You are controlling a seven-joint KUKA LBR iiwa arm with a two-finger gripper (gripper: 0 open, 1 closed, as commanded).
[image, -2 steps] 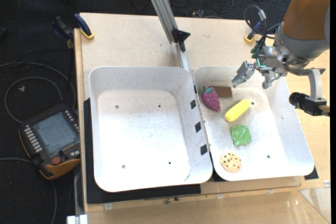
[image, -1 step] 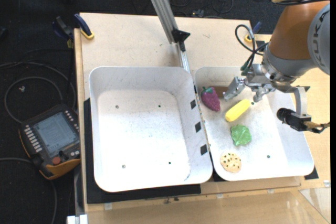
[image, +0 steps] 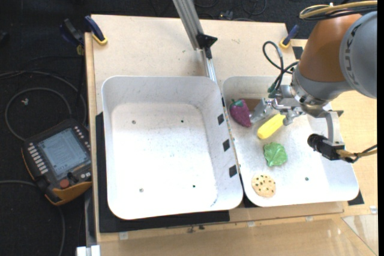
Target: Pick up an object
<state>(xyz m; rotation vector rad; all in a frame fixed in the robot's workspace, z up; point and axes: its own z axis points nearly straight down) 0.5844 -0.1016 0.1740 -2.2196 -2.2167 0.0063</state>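
Observation:
Several small objects lie in the right white bin (image: 336, 186). A purple eggplant-like toy (image: 240, 113) rests near its left wall. A yellow oblong toy (image: 270, 126) lies at a slant just right of it. Below that are a green leafy toy (image: 275, 154) and a round speckled cookie (image: 263, 185). My gripper (image: 279, 110) hangs over the upper part of this bin, right at the upper end of the yellow toy. The wrist hides whether it touches the toy. A small brown patch (image: 255, 107) shows between the purple toy and the gripper.
The left white bin (image: 120, 93) sits beside the right one, their walls meeting in the middle. A slanted metal rail (image: 183, 3) runs down from the back to the bins' junction. A black cable fitting (image: 321, 145) juts off the arm over the right bin.

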